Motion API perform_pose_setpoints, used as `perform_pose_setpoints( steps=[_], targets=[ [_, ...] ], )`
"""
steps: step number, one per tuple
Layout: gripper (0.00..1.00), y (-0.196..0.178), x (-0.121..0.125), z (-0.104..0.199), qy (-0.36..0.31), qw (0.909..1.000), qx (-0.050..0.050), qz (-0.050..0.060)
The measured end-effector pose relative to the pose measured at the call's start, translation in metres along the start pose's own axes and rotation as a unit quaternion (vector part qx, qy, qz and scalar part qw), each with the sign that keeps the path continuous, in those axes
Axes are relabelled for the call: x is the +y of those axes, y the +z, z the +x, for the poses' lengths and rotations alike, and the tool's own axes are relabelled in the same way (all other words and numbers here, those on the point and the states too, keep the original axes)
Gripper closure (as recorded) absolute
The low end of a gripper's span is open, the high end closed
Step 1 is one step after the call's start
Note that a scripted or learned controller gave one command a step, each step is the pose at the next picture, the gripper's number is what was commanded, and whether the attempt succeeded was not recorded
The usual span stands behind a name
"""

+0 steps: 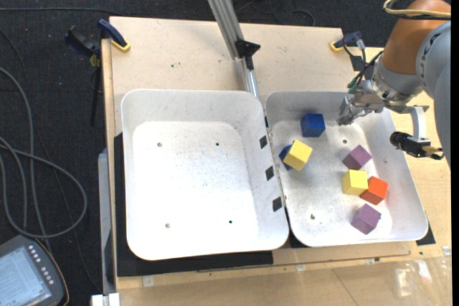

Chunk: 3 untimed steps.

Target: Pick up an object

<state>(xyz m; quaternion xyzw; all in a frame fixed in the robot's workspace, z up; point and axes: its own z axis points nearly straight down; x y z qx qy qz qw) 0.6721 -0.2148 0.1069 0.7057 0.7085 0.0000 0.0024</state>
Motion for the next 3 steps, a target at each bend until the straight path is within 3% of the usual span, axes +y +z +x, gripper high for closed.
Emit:
perform_pose_setpoints(
  steps=[2, 3],
  targets=[
    [1.0, -0.111, 0.007, 0.005, 0.001, 1.0, 0.0, -0.002],
    [1.0, -0.138, 0.008, 0.005, 0.001, 1.0, 0.001, -0.002]
  ],
)
